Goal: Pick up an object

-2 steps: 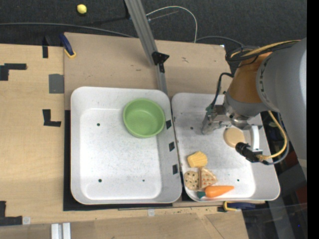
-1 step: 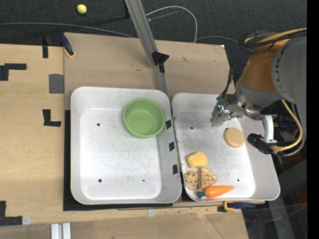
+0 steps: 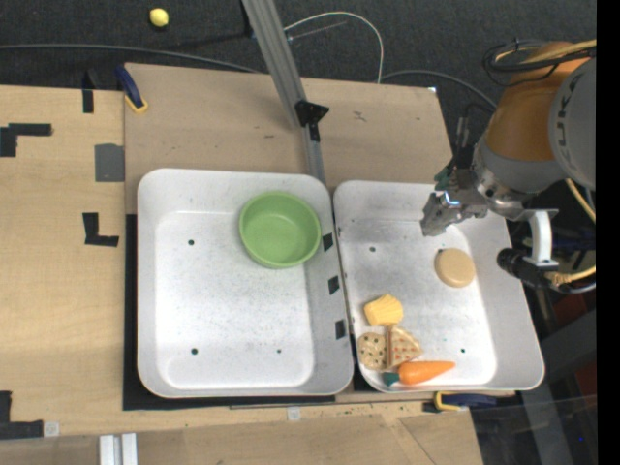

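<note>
Over the right-hand bin [image 3: 504, 342] my claw [image 3: 438, 211] hangs near the far wall, and I cannot tell how it is set or whether it has hold of anything. Nearest below it lies a tan round bread roll [image 3: 454, 266], apart from the cheese wedge [image 3: 384, 310], crackers [image 3: 386, 348] and carrot [image 3: 424, 371]. I judge the roll the safest target: centre above it, descend straight, close across its width.
</note>
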You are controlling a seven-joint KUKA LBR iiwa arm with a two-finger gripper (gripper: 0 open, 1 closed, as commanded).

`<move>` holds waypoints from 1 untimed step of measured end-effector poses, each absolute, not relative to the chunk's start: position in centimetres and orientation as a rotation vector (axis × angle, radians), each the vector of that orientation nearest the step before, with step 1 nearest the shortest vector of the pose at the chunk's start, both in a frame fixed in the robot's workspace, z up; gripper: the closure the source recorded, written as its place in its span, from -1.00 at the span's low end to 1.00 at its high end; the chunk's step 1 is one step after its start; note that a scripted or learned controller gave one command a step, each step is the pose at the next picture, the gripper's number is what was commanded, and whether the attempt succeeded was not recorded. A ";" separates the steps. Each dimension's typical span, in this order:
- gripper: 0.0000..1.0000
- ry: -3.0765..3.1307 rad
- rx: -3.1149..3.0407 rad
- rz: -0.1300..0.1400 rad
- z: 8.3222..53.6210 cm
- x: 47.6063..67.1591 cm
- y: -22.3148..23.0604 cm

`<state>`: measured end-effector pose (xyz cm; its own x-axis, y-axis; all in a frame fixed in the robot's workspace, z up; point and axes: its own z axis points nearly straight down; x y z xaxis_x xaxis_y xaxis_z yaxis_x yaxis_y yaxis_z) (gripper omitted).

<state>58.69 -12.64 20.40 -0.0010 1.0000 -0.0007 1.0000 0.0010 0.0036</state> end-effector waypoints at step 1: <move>1.00 2.222 2.220 0.001 22.4 58.8 -12.6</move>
